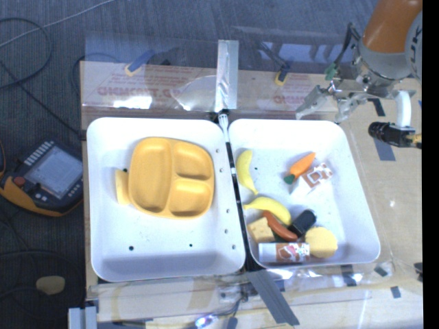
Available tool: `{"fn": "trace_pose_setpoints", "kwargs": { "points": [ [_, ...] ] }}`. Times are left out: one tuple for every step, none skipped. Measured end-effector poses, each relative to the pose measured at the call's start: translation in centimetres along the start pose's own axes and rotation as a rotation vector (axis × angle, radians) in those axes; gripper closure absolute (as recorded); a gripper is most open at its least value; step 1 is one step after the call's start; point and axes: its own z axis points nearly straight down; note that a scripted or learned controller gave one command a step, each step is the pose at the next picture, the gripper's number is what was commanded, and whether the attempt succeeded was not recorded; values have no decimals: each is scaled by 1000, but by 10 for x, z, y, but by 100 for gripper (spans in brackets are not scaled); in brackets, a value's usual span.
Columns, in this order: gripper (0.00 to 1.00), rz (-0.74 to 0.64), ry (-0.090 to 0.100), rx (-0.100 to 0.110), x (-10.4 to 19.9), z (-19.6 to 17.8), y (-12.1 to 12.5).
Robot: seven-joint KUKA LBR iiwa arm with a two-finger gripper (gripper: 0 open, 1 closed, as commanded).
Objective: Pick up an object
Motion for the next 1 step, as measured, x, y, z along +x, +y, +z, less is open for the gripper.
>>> {"fn": "trace_pose_setpoints", "kwargs": {
  "points": [
    [0,-114,-1,1,-35,115,-27]
  ]
}}
